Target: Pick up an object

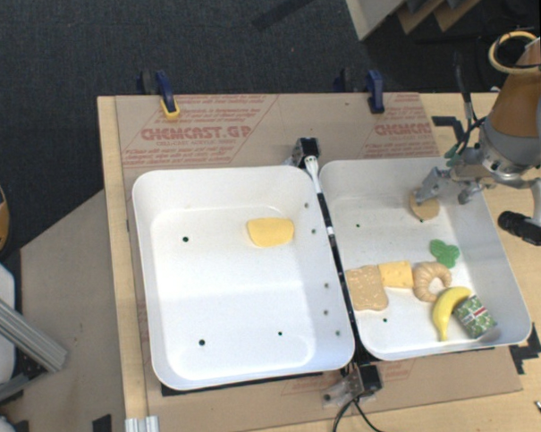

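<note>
My gripper (pixel 447 192) is low over the far part of the right bin (pixel 376 184), its grey fingers spread open. A small tan piece (pixel 424 210) lies on the bin floor just under the left finger (pixel 426 190), not between the two fingers. Nearer the front of this bin lie a green piece (pixel 445 252), a slice of toast (pixel 366 288), a yellow cheese square (pixel 397 274), a tan pastry (pixel 431 280), a banana (pixel 446 309) and a small green can (pixel 474 317). A yellow oval piece (pixel 270 231) rests in the left bin (pixel 165 260).
The two bins meet at a central rim (pixel 330 253) with a black fitting (pixel 305 150) at its far end. Two blue clamps (pixel 166 90) (pixel 373 85) hold the cardboard base at the back. The arm comes in from the right edge, above the right bin's far corner.
</note>
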Controlling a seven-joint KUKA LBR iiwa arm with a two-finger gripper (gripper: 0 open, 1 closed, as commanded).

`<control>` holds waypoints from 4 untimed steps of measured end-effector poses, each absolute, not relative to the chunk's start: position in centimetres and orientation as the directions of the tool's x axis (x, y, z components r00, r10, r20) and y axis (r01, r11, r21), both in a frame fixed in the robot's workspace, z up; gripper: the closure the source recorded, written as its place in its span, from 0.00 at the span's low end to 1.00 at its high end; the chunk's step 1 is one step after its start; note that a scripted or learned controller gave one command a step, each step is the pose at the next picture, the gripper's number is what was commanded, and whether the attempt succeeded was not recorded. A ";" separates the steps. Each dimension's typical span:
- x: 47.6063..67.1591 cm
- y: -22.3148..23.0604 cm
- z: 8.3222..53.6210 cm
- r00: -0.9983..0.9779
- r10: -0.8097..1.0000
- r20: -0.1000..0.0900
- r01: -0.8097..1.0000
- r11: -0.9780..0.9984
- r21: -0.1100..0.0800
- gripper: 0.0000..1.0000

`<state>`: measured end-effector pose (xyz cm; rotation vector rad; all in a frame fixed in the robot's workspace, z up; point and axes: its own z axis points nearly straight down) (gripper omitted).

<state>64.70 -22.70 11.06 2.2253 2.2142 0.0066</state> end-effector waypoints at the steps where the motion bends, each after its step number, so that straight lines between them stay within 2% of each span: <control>1: 62.4 -21.1 8.3 0.001 1.000 0.002 1.000 -0.001 -0.005 0.00; 2: 62.7 -21.2 9.6 0.000 1.000 -0.002 1.000 0.000 0.003 1.00; 3: 65.4 -22.5 32.9 -0.002 1.000 -0.009 1.000 0.002 0.021 1.00; 4: 66.1 -22.4 32.5 -0.002 1.000 -0.004 1.000 0.002 0.005 1.00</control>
